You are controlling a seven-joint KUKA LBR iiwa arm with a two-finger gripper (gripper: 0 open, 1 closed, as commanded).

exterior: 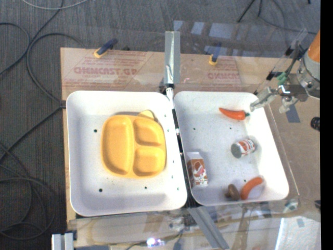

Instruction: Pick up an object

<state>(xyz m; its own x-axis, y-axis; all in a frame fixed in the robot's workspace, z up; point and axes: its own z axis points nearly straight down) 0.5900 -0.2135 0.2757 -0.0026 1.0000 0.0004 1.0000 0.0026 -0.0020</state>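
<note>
Gripper [271, 99] at upper right of the frame, over the right bin's [276, 139] far corner, fingers apart, gripping nothing. Just left of it, an orange chili pepper [232, 113]. Lower in that bin: small can [243, 148], carton [197, 172], sausage-like piece [253, 186].

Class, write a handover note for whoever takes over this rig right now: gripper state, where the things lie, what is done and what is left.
Gripper: at the right bin's far right rim, holding nothing, beside the orange chili pepper.
Right bin: chili pepper at the far end, small can mid-right, carton by the left wall, brown object and orange-and-white piece at the near edge.
Left bin: yellow divided tray.
Done: nothing lifted.
Left: grasp and lift one object.
</note>
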